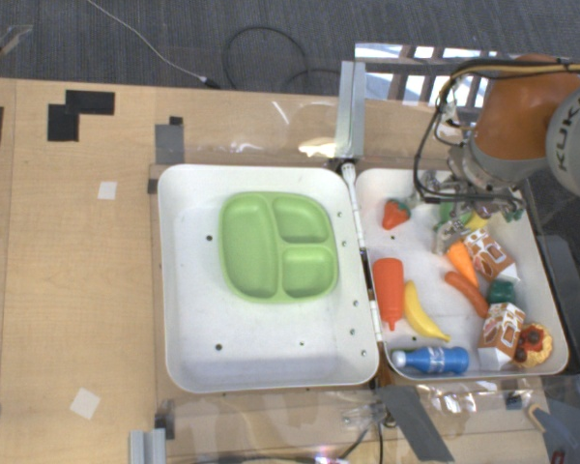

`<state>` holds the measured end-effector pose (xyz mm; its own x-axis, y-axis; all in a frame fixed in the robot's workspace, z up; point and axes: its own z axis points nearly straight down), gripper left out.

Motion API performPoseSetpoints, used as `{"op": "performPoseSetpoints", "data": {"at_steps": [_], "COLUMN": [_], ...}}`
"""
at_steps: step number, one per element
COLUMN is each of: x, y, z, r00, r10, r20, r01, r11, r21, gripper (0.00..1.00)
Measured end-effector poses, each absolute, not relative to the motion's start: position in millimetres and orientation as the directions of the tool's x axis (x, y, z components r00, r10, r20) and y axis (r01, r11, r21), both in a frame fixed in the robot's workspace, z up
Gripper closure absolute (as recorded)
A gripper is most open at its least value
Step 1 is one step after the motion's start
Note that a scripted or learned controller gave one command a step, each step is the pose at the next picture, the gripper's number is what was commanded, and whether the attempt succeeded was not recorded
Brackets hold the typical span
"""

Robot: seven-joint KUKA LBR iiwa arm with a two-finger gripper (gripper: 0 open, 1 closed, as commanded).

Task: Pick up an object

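My jaws [461,222] hang low in the right bin [543,249] over crowded toys — carrot [461,262] just beside. I cannot tell their state; the crowding could foul a clean pick.

You can read one marking, the dark letters "KUK" on the grey arm [578,143] at the right edge, cut off there, no other legible text or numbers
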<state>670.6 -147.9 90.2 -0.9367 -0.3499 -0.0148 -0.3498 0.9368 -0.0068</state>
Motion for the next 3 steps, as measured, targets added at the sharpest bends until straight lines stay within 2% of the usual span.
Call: {"op": "performPoseSetpoints", "data": {"at_steps": [1, 2, 3], "x": [614.4, 619.3, 660.4], "y": [-146, -145, -200], "z": [89, 104, 111], "r00": [-0.960, -0.958, -0.789], "r10": [-0.280, -0.284, -0.614], "r20": [-0.012, -0.026, -0.018], "r01": [-0.280, -0.284, -0.614], "r11": [0.960, 0.959, 0.789], "r21": [-0.003, -0.009, -0.009], "gripper": [0.00, 1.00, 1.00]}}
